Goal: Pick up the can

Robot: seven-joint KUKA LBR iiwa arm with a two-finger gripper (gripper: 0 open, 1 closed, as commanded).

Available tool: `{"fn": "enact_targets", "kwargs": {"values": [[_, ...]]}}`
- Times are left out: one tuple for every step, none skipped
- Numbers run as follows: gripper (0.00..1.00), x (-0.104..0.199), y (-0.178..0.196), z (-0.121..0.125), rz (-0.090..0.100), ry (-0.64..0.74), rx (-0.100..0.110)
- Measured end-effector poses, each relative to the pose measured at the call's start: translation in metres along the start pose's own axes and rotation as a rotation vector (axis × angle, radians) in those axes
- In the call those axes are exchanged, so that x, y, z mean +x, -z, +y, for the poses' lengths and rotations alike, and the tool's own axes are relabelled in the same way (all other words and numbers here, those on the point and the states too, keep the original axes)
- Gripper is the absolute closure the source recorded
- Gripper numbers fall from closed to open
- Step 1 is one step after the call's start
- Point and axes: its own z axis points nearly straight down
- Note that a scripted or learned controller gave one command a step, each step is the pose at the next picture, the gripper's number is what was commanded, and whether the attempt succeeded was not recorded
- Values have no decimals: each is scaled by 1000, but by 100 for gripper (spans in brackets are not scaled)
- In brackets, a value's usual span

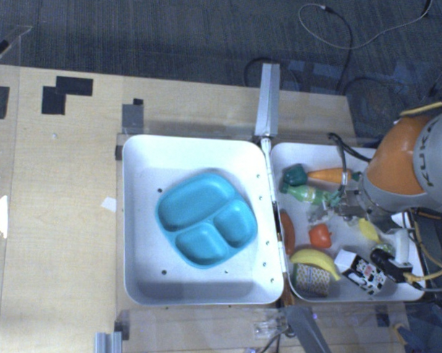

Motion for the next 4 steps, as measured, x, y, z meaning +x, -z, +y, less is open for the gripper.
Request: {"fn": "enact_targets", "kwargs": {"values": [[100, 1, 12, 2, 2, 0, -4], [100, 0, 92, 23, 2, 11, 9], [100, 59, 95, 9, 2, -231, 13], [0, 59, 95, 9, 2, -230, 13]]}}
